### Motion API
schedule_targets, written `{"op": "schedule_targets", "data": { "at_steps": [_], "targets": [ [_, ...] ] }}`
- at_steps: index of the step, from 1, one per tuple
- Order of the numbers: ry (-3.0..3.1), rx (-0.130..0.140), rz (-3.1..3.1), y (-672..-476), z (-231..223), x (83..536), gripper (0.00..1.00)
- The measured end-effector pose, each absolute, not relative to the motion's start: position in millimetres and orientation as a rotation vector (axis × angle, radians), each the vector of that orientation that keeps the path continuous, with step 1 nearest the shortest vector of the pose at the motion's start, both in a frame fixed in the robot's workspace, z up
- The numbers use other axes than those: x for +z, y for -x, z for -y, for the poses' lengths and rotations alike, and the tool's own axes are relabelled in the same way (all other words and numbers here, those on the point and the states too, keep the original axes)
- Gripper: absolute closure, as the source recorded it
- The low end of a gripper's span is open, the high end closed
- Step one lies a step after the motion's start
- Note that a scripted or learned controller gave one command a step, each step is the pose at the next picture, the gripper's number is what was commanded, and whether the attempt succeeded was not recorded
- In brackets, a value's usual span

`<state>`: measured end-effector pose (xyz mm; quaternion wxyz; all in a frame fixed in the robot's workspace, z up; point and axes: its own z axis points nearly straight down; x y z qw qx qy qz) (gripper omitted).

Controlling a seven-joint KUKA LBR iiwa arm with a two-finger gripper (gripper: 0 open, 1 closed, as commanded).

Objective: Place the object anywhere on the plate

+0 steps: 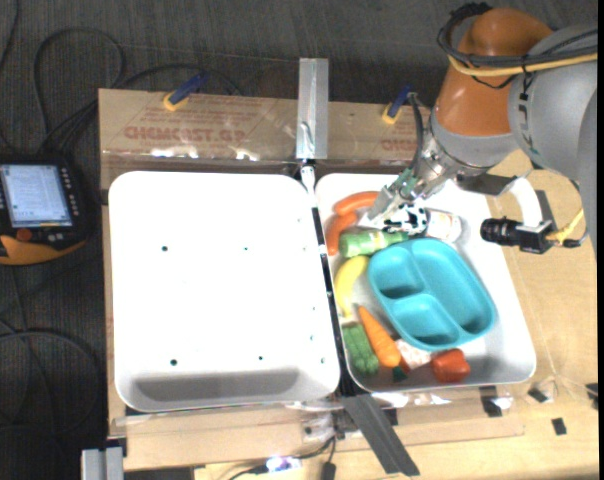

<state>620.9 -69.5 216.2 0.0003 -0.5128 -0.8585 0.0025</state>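
Plate (432, 293) teal blue. Bins (217, 288) white. Carrot (379, 336) orange with green top. Banana (348, 276) yellow. Tomato-like piece (450, 365) red. Arm (542, 78) grey, orange band. Black-and-white spotted piece (412, 219).

My arm (567, 88) was smooth grey, with a broad orange band (492, 68) above the wrist. Thin black and yellow cables looped round it. My pincer (400, 196) was small, pale metal.

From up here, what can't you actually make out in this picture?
- Tool: its fingers blur against the toys; open or shut is unclear.
- Black-and-white item under the tool: too small to identify.
- Toys beside the blue plate: partly hidden by its rim.
- Pendant screen: text too small to read.
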Motion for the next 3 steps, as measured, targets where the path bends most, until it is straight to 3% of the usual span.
{"op": "schedule_targets", "data": {
  "at_steps": [1,2,3],
  "targets": [
    [1.667,0.008,2.662,-622.9,115.5,186.5,1.00],
    [1.793,0.002,2.574,-577.0,84.0,179.9,1.00],
    [1.748,0.003,2.607,-615.6,4.4,223.5,1.00]
  ]
}}
